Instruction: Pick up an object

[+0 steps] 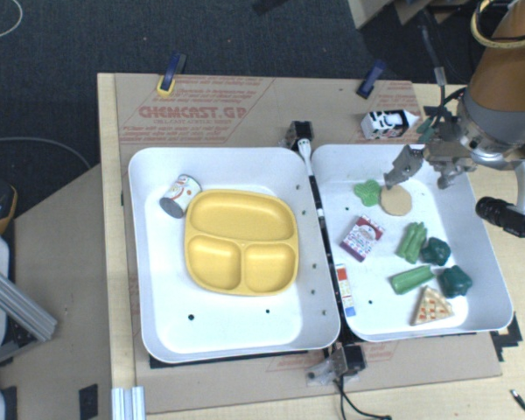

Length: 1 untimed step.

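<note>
left bin point(149, 261): yellow tray point(241, 241), cup point(179, 195) | right bin point(486, 265): toy foods | fingers point(424, 174) apparently spread, empty

A yellow divided tray point(241, 253) lies in the left bin point(149, 261). Beside it rests a small cup point(180, 195) (tipped over). Blue clamps point(169, 74) grip the board's far edge.

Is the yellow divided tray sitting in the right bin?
No, the yellow divided tray lies in the left bin, beside a small cup; the right bin holds the small toy foods.
</note>
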Motion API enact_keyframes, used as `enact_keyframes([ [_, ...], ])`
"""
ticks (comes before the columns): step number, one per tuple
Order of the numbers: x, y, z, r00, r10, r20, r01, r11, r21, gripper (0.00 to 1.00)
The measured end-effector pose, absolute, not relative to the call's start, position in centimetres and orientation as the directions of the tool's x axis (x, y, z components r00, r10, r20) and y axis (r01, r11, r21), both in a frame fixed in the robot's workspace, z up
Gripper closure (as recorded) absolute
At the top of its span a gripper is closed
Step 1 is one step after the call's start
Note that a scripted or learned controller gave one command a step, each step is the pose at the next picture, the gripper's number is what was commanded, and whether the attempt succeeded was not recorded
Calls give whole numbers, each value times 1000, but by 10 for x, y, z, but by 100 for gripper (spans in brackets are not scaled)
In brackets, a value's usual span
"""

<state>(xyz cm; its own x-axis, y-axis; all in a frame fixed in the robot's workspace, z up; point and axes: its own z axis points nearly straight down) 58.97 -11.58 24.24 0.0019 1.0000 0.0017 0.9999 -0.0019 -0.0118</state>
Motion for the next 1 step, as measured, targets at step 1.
enact_keyframes([
  [1, 592, -116, 249, 0, 1000, 0, 1000, 0, 0, 0],
])
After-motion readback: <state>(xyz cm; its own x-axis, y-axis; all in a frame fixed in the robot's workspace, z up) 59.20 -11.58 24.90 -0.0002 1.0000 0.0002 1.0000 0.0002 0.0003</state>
